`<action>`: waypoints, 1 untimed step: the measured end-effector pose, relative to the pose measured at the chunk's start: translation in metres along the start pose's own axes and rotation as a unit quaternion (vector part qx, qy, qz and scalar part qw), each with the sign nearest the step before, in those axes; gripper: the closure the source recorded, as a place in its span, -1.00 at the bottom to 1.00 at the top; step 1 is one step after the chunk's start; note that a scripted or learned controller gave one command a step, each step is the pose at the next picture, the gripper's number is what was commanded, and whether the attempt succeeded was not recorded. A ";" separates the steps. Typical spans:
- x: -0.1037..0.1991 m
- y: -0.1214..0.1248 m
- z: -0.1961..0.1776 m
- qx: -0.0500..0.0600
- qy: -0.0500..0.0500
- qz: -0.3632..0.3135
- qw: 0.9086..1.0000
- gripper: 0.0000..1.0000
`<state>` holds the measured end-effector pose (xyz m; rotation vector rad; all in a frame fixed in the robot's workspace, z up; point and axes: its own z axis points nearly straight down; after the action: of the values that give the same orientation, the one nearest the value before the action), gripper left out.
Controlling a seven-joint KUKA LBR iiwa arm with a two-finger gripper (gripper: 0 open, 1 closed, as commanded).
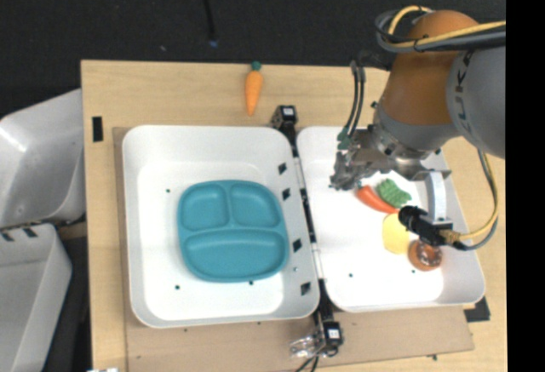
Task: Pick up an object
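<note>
The grey arm with its orange band reaches in from the right and covers much of the upper part of the right shallow white bin (375,285), so whatever lies beneath the wrist is hidden. The dark two-finger gripper (345,174) hangs low over the bin's upper left area, but its fingers merge into a dark, blurred mass and I cannot tell how wide they stand or whether anything is between them. Just beside it, to its lower right, lies a small orange-red toy carrot piece (372,198), its long axis running diagonally from upper left to lower right, the upper-left end closest to the gripper; whether the two touch cannot be made out. A ribbed green toy piece (393,191) sits against the carrot piece's right side, partly under the arm. Lower down are a pale yellow rounded toy block (395,234) and a brown round toy (424,256), both partly crossed by a black cable fitting. The left white bin (145,191) holds a teal divided plastic plate (232,229) lying flat. On the wooden bench (170,89) above the bins lies an orange toy carrot with a green top (253,89), pointing downward, well apart from the gripper.
</note>
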<state>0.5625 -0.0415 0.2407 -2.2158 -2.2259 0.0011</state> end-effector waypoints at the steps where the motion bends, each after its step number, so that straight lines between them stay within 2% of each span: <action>1: 0.056 -0.021 -0.007 -0.001 0.001 -0.002 1.000 1.00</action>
<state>0.5409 0.0141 0.2478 -2.2117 -2.2290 -0.0026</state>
